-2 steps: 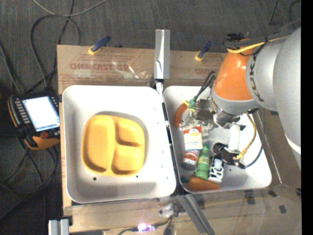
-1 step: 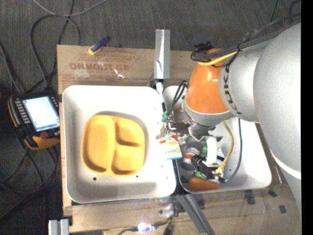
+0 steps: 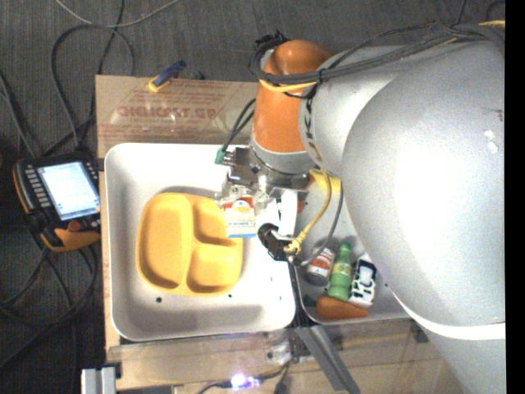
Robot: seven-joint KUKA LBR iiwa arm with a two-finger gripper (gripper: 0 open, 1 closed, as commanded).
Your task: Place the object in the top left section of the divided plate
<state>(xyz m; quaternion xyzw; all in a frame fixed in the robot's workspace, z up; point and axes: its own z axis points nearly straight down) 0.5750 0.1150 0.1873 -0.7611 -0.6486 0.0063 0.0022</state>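
The yellow divided plate [image 3: 168, 240] lies in the left white bin [image 3: 123, 302], with one long section on its left and two smaller ones on its right. My gripper [image 3: 243, 197] hangs over the plate's upper right rim, below the orange wrist band. A small white packet [image 3: 240, 220] with red and blue print sits between the fingers, so the gripper is shut on it. The packet hangs over the edge of the plate's upper right section.
The right bin [image 3: 305, 306] holds a green bottle [image 3: 340, 269], a small red and white can [image 3: 320, 263], an orange item [image 3: 340, 308] and a black and white item [image 3: 366, 281]. The arm's large grey body covers the right side. A handheld pendant [image 3: 61, 189] lies left of the bins.
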